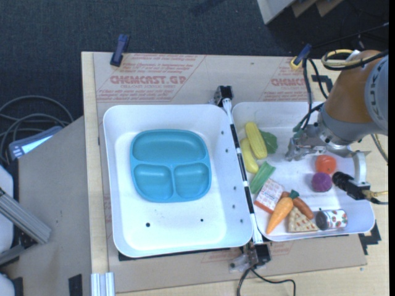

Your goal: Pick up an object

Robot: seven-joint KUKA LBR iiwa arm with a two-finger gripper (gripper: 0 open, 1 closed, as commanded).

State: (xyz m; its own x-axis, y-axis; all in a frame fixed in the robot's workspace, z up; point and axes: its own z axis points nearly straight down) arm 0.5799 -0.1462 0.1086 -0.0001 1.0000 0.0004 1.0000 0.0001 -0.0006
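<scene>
Here the tool (297, 148) hangs low in the right bin (364, 222), its state unreadable. One tomato (326, 163) lies just beside it; one carrot (279, 212), two corn cobs (255, 138).

Blue divided plate (171, 165) in left bin (117, 184); cables (24, 113) beside bench.

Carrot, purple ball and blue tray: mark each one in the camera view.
carrot (279, 211): camera view, on the middle of its orange body.
purple ball (321, 182): camera view, on its rounded top.
blue tray (170, 164): camera view, on the ridge between its compartments.
</scene>
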